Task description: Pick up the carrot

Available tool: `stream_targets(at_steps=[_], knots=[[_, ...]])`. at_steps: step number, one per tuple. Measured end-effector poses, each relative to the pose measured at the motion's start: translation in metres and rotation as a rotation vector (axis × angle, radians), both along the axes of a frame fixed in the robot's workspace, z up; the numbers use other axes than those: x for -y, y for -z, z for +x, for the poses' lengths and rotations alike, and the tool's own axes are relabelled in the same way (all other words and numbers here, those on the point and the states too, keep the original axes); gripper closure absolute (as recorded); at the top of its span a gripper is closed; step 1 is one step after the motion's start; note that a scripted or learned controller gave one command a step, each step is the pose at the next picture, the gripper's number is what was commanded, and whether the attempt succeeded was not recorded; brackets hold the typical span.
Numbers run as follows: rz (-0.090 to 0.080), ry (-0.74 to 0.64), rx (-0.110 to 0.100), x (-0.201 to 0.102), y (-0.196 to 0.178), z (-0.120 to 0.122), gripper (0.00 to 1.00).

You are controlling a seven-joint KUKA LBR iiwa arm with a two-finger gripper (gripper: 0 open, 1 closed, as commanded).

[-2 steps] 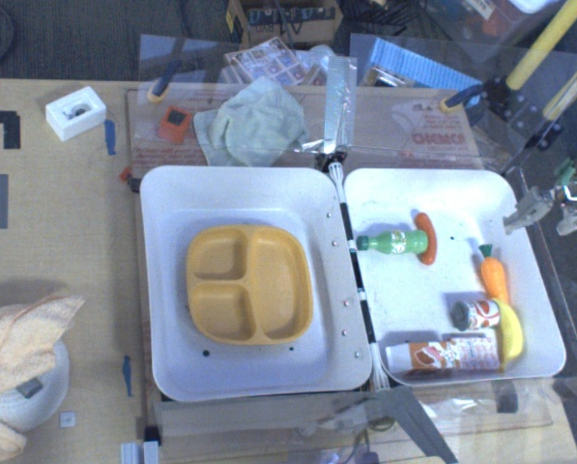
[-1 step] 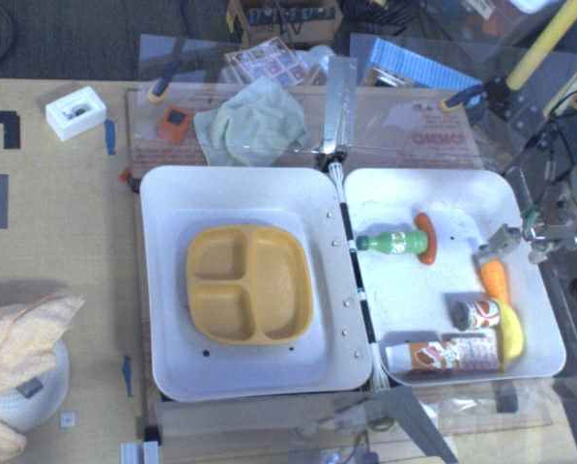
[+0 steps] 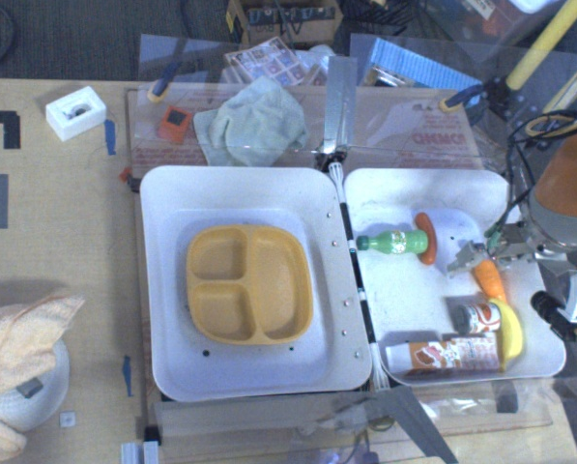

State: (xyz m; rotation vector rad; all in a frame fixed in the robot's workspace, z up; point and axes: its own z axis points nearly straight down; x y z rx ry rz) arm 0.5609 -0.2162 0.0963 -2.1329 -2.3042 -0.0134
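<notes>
The carrot (image 3: 488,278) is a short orange piece lying in the right bin (image 3: 404,187), near its right wall. My gripper (image 3: 474,255) reaches in from the right and sits just above the carrot's upper end, close to it or touching it. Its metal tip points left toward the middle of the bin. The grey arm with its orange band (image 3: 563,191) hangs over the bin's right edge.
The right bin also holds a green bottle (image 3: 396,243), a red sausage (image 3: 424,236), a can (image 3: 474,317), a banana (image 3: 508,329) and a flat box (image 3: 450,354). The left bin (image 3: 162,201) bears a yellow divided plate (image 3: 249,284).
</notes>
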Motion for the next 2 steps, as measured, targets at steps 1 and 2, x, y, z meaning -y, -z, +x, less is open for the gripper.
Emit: stream_targets(at_steps=[1,2], knots=[[-0.005,0.003,0.0,0.003,-0.008,0.0,1.0],[-0.008,0.048,-0.006,-0.096,-0.098,0.008,1.0]])
